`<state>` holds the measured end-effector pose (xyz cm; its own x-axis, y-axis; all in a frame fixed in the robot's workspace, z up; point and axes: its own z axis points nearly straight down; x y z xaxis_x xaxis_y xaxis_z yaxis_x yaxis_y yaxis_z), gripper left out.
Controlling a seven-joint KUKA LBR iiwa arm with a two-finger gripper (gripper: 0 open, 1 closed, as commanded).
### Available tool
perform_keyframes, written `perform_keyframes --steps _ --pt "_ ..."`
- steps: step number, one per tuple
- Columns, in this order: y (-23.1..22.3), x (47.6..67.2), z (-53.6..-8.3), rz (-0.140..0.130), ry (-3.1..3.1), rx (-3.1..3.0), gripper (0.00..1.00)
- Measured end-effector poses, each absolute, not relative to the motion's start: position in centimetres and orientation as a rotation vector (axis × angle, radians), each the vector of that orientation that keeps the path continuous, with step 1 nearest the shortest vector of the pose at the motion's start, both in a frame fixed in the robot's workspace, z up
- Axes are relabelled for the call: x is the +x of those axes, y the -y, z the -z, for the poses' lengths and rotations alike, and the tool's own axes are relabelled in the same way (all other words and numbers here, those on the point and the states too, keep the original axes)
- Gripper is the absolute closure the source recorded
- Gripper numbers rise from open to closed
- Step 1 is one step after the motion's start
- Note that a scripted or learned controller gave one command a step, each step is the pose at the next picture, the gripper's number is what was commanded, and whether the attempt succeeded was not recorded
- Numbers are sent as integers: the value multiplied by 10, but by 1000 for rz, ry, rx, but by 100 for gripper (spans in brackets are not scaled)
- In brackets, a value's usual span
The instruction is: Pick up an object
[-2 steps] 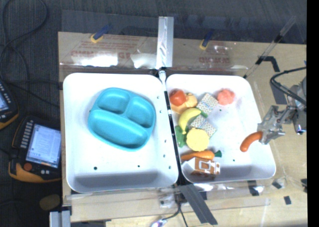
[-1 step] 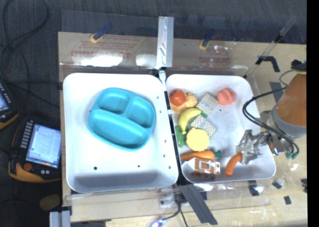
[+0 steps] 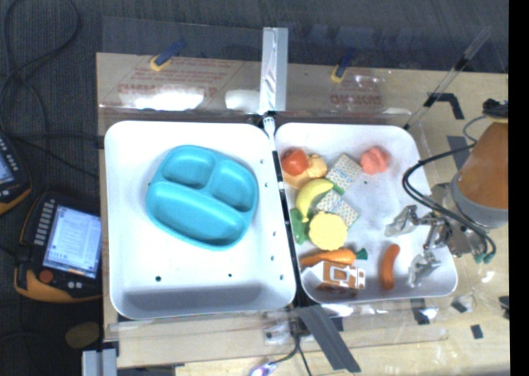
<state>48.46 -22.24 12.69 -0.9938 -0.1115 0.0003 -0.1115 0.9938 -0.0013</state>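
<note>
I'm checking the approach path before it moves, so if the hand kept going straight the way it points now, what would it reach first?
The hand points leftward into the right bin. The first thing in that line looks like the small sausage, just left of it, though depth is hard to judge from above, so it might pass over.

The right bin point(image 3: 413, 147) holds a jumble of toy foods: a red tomato point(image 3: 293, 162) at its upper left, a yellow banana point(image 3: 312, 195) curved just below it, a round yellow slice point(image 3: 328, 231), a pinkish-red piece point(image 3: 374, 159) near the upper right, an orange carrot point(image 3: 326, 258) lying flat, and a small red sausage point(image 3: 389, 266) upright-aligned near the lower right.
</note>
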Motion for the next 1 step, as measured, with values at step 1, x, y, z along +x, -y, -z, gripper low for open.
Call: perform_keyframes --steps 1 --pt "207 492 -90 -6 3148 46 0"
